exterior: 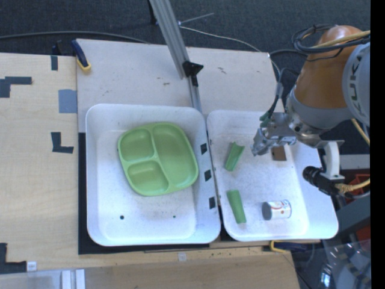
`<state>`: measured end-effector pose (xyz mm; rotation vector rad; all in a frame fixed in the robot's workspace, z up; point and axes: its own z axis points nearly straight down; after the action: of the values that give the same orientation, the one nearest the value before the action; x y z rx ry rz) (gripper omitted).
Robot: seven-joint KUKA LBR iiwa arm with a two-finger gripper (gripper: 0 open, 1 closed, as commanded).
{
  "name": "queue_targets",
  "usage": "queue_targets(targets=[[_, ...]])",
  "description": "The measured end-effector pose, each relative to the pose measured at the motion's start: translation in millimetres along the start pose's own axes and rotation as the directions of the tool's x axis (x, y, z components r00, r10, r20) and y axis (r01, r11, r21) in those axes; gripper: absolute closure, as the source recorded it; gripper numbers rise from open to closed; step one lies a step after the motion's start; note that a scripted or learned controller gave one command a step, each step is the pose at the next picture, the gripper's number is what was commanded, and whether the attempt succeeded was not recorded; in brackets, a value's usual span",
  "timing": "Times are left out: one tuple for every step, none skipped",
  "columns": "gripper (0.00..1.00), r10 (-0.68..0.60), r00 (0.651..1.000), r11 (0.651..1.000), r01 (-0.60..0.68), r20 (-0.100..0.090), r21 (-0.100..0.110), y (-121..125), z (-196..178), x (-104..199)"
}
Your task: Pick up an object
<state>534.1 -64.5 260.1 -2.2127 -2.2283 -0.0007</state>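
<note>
Objects in the right bin (313, 221) are few and well spaced: a green stick (233, 156) near the bin's left wall lies tilted, its long axis running from lower left to upper right, and a second green stick (236, 206) below it lies nearly along the wall, leaning slightly from upper left to lower right. A small white can with a red band (276, 209) lies on its side toward the near edge, its dark end facing left. A brown block (278, 153) sits just beside the gripper (263, 147), partly covered by it. Bare floor lies between the sticks and the can. The left bin (96, 179) holds a green divided plate (157, 158), set toward its middle with open floor along the near side. The grey arm with its orange band (328, 71) reaches in from the right and bends down over the right bin's far half; whether its fingers are apart or closed I cannot tell, and nothing is seen between them.
</note>
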Motion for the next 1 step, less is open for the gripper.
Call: queue_targets(targets=[[1.00, 0.001, 1.000, 1.000, -0.001, 0.001, 0.002, 18.3, 17.7, 47.9]])
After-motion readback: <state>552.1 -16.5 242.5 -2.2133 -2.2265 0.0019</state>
